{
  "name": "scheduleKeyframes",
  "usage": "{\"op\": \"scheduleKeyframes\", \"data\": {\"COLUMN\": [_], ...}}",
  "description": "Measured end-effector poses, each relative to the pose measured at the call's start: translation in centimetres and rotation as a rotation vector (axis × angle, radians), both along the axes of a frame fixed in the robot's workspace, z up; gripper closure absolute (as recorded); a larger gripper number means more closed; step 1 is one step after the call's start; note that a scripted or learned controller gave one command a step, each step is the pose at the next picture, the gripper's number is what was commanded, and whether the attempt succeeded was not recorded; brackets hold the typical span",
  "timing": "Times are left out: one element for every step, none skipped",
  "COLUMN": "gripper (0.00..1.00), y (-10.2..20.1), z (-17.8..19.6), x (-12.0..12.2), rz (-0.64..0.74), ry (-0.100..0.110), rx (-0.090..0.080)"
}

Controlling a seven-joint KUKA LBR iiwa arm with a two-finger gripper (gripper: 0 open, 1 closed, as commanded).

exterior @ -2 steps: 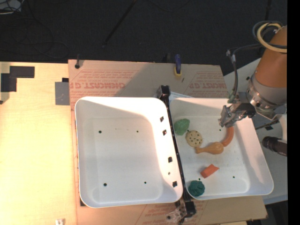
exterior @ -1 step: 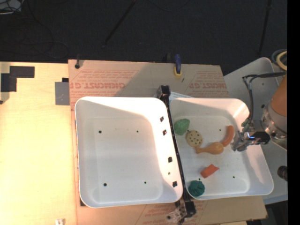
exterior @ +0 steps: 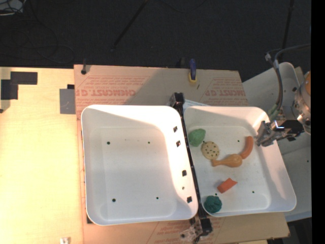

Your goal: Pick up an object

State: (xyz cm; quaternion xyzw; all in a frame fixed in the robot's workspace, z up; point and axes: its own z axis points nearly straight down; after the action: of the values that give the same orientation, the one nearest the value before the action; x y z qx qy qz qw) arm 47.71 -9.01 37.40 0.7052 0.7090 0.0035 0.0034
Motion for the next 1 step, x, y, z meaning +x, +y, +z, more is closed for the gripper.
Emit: {"op": "scheduleKeyframes", "data": {"gripper": [1.0], "y": [1.13], "z": [-13.85], "x": [-0.38], "rz": [-0.005], "ry": [0.027], "rx": [0.003]}}
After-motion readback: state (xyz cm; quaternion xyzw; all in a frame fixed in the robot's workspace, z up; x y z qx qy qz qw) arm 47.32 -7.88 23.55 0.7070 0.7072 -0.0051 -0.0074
